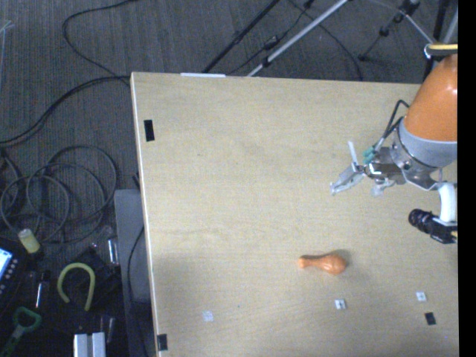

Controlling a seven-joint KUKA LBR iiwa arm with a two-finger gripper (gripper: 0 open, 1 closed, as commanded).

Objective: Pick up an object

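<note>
Camera view looks down on a tan bench top (245, 199), with the arm (435, 117) reaching in from the right and its gripper (349, 171) hanging over bare board. The two fingers look spread, one pointing up and away, the other angled down toward the near side, with nothing between them; they are thin and pale, so the exact gap is hard to read. The only loose thing on the board is a small orange object (325, 262), pear-shaped, lying on its side with its narrow neck pointing left and its fat end right. It sits nearer the camera than the gripper and slightly to the gripper's left, well apart from it. That offset suggests the pick has not yet begun: open fingers held clear of the board fit an approach, not a grasp. To take the object the gripper would probably need to travel toward the near edge and come down across the body. Lying flat and rounded, it may roll or slip if pinched off-centre. A few small markers (340, 303) lie farther toward the near edge, beyond the object.
</note>
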